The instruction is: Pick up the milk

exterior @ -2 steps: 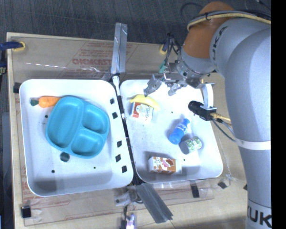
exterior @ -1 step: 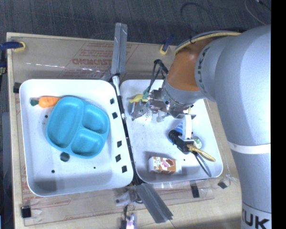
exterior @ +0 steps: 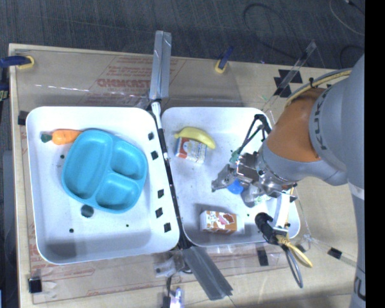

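Milk carton (exterior: 219, 221), boxy printed cardboard, flat in right bin (exterior: 179, 191).

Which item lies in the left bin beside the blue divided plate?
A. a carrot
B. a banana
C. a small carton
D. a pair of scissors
A: the carrot lies at the upper left edge of the blue plate in the left bin, while the banana and both cartons are in the right bin.
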Robot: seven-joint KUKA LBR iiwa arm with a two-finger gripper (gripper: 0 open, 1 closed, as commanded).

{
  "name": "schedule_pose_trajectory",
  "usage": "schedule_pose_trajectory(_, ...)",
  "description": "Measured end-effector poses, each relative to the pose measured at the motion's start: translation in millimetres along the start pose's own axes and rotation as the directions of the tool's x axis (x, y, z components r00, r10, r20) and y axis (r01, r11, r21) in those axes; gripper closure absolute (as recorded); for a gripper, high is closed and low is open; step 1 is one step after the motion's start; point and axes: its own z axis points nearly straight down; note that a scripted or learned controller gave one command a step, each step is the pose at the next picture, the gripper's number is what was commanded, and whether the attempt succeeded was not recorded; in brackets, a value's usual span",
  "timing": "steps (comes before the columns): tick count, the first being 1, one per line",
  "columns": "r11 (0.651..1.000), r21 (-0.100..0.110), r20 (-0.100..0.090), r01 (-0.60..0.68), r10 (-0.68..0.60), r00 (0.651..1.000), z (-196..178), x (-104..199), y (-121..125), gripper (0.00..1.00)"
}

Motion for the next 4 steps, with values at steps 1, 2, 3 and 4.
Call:
schedule_pose_trajectory(1,1.0,-0.003,0.0,-0.002,0.002,1.0,-68,-10,-13,0.0)
schedule_pose_trajectory(2,0.988,0.0,0.0,0.157,-0.157,0.988,35,29,-29,0.0)
schedule_pose_trajectory(3,0.956,-0.005,0.001,0.294,-0.294,0.956,38,-12,-12,0.0)
schedule_pose_trajectory(4,0.885,-0.006,0.005,0.466,-0.466,0.885,66,40,-31,0.0)
